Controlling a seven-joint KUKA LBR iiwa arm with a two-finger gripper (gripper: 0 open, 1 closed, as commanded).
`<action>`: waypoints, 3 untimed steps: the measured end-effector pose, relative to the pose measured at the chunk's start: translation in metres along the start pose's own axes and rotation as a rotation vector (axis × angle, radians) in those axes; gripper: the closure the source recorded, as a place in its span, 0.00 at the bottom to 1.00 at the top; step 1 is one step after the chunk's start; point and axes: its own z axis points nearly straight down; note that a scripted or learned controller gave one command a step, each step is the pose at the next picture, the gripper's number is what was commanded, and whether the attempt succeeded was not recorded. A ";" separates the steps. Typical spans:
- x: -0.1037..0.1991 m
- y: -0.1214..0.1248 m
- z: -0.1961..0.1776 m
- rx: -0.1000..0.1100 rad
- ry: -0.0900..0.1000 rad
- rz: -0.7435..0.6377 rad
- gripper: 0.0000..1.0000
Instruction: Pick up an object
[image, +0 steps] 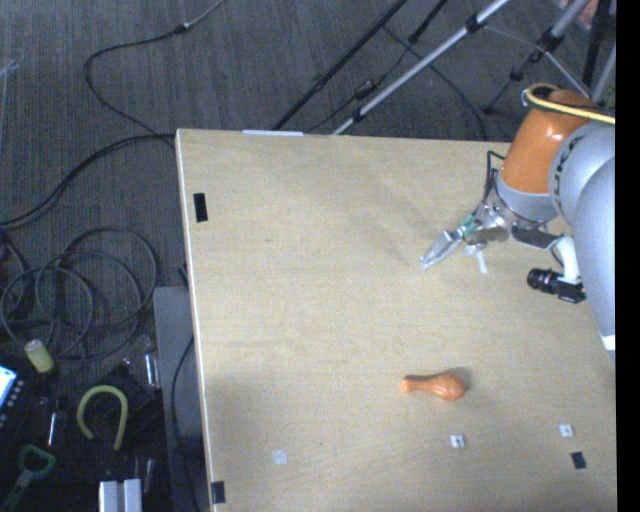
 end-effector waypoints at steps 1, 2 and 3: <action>0.050 0.017 -0.001 -0.003 0.001 -0.331 0.00; 0.050 0.018 -0.011 -0.008 0.001 -0.330 1.00; 0.104 0.027 -0.074 -0.003 0.002 -0.181 1.00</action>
